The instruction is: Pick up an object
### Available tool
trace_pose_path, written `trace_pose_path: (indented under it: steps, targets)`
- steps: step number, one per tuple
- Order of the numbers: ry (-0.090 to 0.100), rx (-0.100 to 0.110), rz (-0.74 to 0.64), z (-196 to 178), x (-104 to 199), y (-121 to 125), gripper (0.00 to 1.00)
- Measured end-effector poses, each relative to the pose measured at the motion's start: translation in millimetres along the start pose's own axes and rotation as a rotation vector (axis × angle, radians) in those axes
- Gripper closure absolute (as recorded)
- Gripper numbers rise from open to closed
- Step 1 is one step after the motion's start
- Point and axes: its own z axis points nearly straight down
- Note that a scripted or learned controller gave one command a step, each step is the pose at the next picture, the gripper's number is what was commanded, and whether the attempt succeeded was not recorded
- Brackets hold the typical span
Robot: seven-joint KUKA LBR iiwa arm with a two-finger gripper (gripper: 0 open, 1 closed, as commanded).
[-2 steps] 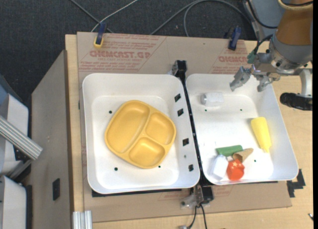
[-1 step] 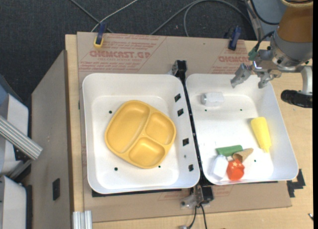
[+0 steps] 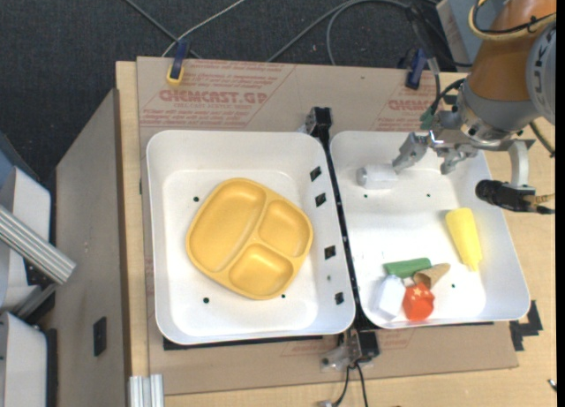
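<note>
The brown surface (image 3: 265, 87) fills the middle of the frame and carries two white bins side by side. The left bin (image 3: 168, 220) holds a yellow divided plate (image 3: 250, 237) lying flat near its centre. The right bin (image 3: 494, 299) holds several smaller things. The arm (image 3: 512, 43) comes in from the upper right of the frame, and its pincer (image 3: 434, 154) hangs over the upper part of the right bin with its two fingers spread wide and nothing between them. A small white object (image 3: 378, 176) lies just left of the pincer, apart from it. A yellow corn-like piece (image 3: 463, 236) lies at the bin's right side. Toward the lower middle sit a green piece (image 3: 406, 267), a tan piece (image 3: 433, 273), a white block (image 3: 390, 295) and a red tomato-like piece (image 3: 418, 304), clustered closely.
</note>
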Motion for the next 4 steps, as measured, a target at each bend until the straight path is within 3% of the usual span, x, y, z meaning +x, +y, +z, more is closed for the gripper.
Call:
trace_pose_path:
  steps: [2,3,4]
  targets:
    - [0.000,0.000,0.002,103.0,4.0,-8.3,0.00]
    - [-0.001,-0.006,0.002,88.7,4.1,-6.4,1.00]
    - [-0.002,-0.009,0.001,37.9,8.3,-15.2,1.00]
